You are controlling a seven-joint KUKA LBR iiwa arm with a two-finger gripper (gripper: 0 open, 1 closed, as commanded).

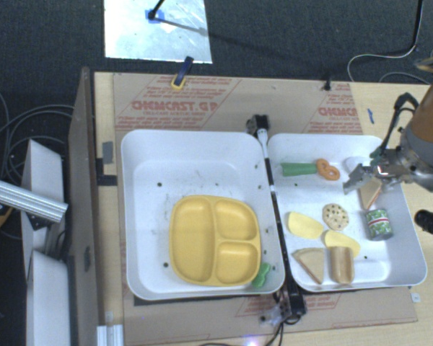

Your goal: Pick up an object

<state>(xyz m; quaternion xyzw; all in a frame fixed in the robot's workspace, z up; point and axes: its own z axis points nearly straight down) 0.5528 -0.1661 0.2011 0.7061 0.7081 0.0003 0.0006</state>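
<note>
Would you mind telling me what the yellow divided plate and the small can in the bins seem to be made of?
The plate looks like moulded plastic: uniform matte yellow, rounded compartment ridges, soft sheen. The can looks like metal or plastic with a printed green-and-white label; too small to say which.

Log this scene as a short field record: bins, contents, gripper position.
left bin: yellow divided plastic plate, small green piece at its lower right edge
right bin: green-handled orange ring toy, round speckled cookie, yellow oval chips, green-labelled small can, tan bread slices
gripper: over the right bin's upper right, above the can
arm: enters from the right
grasp: cannot tell
</note>
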